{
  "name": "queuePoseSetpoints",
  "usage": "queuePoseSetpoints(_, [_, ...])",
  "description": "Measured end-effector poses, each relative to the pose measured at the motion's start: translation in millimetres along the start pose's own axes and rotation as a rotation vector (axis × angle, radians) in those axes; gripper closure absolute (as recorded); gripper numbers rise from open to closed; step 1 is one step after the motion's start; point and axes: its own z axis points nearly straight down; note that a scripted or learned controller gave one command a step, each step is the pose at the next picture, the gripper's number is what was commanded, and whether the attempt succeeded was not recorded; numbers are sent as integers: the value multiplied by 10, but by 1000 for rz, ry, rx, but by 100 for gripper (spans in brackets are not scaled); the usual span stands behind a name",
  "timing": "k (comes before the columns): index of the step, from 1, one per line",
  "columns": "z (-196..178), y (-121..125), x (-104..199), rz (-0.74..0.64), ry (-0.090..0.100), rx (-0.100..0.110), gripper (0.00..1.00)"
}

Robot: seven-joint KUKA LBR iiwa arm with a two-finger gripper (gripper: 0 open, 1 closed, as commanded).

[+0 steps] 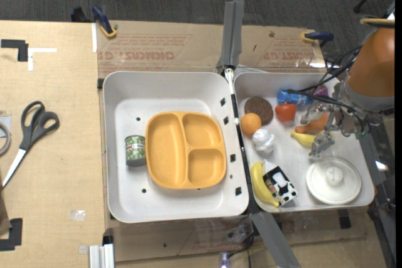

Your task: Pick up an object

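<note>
Bananas catch my eye in the right bin: one yellow banana lies at the near left, curving along a near-to-far axis with its tip toward the orange, and touching a black-and-white box. A second yellow piece lies crosswise just under the gripper. Whether that gripper is spread or closed I cannot tell; it hangs low above the white lid.

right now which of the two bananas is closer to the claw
The banana in the right bin's far half, just left of the claw. The other banana lies along the bin's near left edge, beside the black-and-white toy.
</note>
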Motion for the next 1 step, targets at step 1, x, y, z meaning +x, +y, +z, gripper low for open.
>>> queuePoseSetpoints(1, [0,190,-348,77,1,-1,0])
